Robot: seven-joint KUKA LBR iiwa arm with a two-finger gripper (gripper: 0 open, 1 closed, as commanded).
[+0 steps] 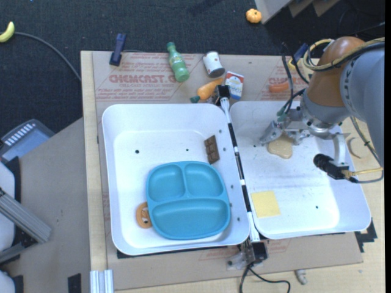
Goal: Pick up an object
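My gripper is down in the right bin, near its back middle, with its fingers spread open. A flat tan piece lies on the bin floor right under and in front of the fingertips. Whether they touch it I cannot tell, and nothing is lifted. A yellow square lies flat near the front left of the same bin. The left bin holds a blue divided plate, a small brown bar by its right wall, and an orange-brown round piece tucked at the plate's left edge.
Behind the bins on the board lie a green bottle, a small white can, an orange piece, a small carton and a dark blue item. The arm's black cable hangs over the right bin.
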